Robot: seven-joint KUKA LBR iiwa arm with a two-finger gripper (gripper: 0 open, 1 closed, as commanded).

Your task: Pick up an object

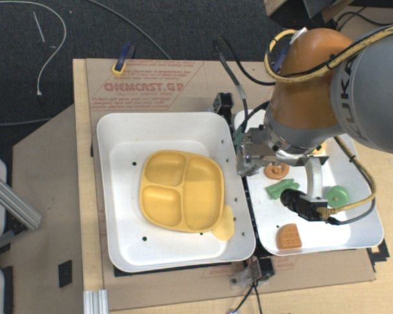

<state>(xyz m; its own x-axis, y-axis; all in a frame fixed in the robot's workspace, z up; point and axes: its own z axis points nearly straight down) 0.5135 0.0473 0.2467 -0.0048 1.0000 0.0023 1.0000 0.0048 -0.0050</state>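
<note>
On the cardboard-covered bench, two white bins sit over dark carpet.

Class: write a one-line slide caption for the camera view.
Arm above right bin of small toys; yellow tray in left bin.

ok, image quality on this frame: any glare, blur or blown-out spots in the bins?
Camera view: sharp overall, no motion blur on the arm. The left bin reads bright white with soft shading along its walls, not clipped. The yellow divided plate shows mild sheen and its compartments stay legible. The arm hangs over part of the right bin; the small green piece and orange piece stay distinct.
</note>
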